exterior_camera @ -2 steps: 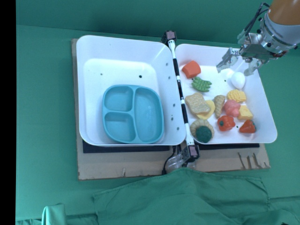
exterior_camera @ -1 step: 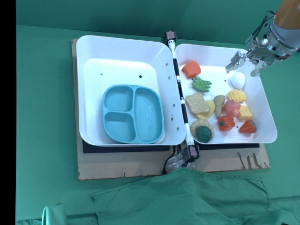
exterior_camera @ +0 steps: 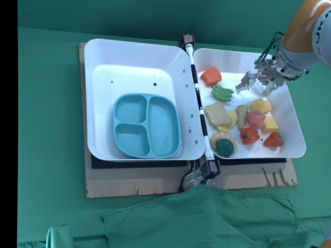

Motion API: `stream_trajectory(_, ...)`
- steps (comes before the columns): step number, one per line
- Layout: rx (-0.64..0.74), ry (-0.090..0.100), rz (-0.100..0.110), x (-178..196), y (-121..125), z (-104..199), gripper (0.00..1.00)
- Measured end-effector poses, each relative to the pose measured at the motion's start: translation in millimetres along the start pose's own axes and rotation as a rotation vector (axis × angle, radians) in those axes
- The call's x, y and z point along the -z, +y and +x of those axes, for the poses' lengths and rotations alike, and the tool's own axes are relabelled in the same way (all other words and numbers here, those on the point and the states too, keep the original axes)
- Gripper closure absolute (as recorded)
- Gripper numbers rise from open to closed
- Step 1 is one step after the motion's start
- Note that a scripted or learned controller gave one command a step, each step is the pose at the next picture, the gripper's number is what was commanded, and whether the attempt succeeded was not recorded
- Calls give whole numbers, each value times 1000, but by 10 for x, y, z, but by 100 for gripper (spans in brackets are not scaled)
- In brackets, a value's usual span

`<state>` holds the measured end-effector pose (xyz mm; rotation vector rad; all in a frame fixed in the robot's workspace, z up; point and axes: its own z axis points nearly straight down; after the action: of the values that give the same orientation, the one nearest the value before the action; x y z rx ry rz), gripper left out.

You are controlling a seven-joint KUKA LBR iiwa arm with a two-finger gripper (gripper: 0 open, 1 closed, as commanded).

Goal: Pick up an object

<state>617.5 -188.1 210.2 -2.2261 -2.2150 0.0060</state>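
Overhead, the fingers (exterior_camera: 255, 84) of the grey-and-orange arm (exterior_camera: 305, 30) hang spread apart above the upper part of the right bin (exterior_camera: 296, 138), with nothing between them. One finger points toward the bin's middle, the other toward its right wall. Just beside the left finger lie a green pea pod (exterior_camera: 222, 92) and, above it, an orange-red chunk (exterior_camera: 211, 76), both near the divider between the bins. Below the fingers, toy foods crowd the bin's lower half: a yellow-orange piece (exterior_camera: 260, 105), a pink piece (exterior_camera: 255, 119), a yellow wedge (exterior_camera: 270, 123), a red pepper (exterior_camera: 249, 135), a red-orange strawberry shape (exterior_camera: 273, 139), a tan cracker (exterior_camera: 217, 113), a tan cone (exterior_camera: 241, 113) and a dark green ball (exterior_camera: 225, 147) resting on a yellow ring. The left bin (exterior_camera: 103, 56) holds a teal divided tray (exterior_camera: 147, 125), tilted slightly. Both bins sit on a cardboard sheet (exterior_camera: 119, 187) on the green-covered desk (exterior_camera: 46, 112), with green cloth (exterior_camera: 207, 216) bunched along the near edge.
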Motion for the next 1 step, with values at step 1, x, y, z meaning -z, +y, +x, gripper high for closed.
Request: stream_trajectory(1, -2, -4, -15, 196, 18, -8, 100)
